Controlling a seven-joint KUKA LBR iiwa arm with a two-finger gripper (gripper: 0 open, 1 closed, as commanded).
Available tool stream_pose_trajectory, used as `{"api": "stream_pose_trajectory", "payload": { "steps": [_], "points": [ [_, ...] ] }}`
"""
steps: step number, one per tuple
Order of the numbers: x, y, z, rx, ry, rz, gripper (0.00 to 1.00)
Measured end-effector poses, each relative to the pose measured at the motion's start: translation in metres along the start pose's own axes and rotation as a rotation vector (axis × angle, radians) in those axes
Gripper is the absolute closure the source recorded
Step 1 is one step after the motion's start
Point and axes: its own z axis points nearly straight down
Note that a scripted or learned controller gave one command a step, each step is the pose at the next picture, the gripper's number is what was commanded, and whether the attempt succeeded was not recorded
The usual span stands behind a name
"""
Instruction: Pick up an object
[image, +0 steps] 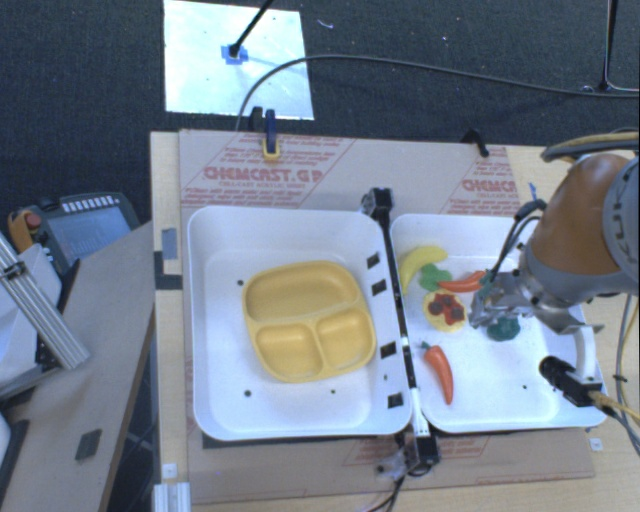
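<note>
The right bin (520, 400) holds several toy foods. A yellow banana (418, 262) lies at its far left with a small green piece (436, 274) beside it. A red chili (461, 284) lies just right of those, above a round yellow and red piece (445, 309). An orange-red carrot (440, 371) lies near the bin's left wall, closer to the front. A dark green piece (504, 329) sits mid-bin. My gripper (488, 312) is low over the bin, right at the green piece's left edge and just right of the round piece.
The left bin (215, 300) carries a yellow divided tray (305, 318). A black divider (392, 310) runs between the bins. The arm's grey and orange body (585, 235) hangs over the right bin's far right side. A black fitting (565, 378) sits near its front right.
</note>
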Motion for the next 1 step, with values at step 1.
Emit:
{"api": "stream_pose_trajectory", "payload": {
  "steps": [1],
  "points": [
    [-0.006,-0.0043,-0.0595,0.0,0.0,-0.004,1.0]
  ]
}}
